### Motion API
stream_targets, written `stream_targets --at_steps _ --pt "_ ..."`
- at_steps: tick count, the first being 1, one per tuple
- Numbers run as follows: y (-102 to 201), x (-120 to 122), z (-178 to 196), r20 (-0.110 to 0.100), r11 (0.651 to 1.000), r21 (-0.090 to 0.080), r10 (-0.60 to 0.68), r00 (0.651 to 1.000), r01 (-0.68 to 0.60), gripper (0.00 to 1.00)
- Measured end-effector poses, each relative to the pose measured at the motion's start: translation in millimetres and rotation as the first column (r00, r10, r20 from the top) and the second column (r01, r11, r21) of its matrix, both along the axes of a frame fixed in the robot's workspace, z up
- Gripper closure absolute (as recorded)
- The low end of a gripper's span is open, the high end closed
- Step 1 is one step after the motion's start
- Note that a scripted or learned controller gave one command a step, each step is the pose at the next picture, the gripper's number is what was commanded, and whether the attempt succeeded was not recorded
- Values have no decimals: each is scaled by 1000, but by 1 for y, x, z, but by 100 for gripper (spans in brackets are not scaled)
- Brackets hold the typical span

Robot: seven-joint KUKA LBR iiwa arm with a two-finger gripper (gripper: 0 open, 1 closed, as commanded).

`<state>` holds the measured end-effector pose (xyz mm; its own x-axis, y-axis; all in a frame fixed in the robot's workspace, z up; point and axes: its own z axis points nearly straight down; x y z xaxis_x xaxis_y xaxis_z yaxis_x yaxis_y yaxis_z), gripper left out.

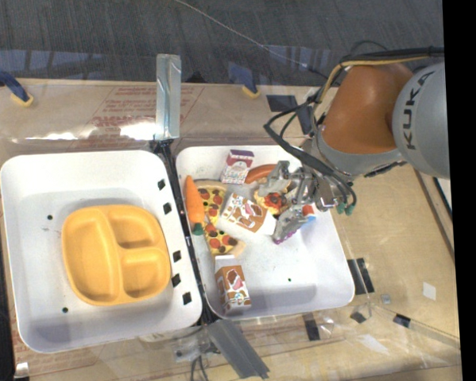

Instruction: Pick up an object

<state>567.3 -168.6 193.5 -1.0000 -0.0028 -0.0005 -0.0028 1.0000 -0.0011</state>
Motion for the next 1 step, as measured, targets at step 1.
stream_targets --at_steps 1 --pt "14 17 -77 26 991 -10 131 991 -131 0"
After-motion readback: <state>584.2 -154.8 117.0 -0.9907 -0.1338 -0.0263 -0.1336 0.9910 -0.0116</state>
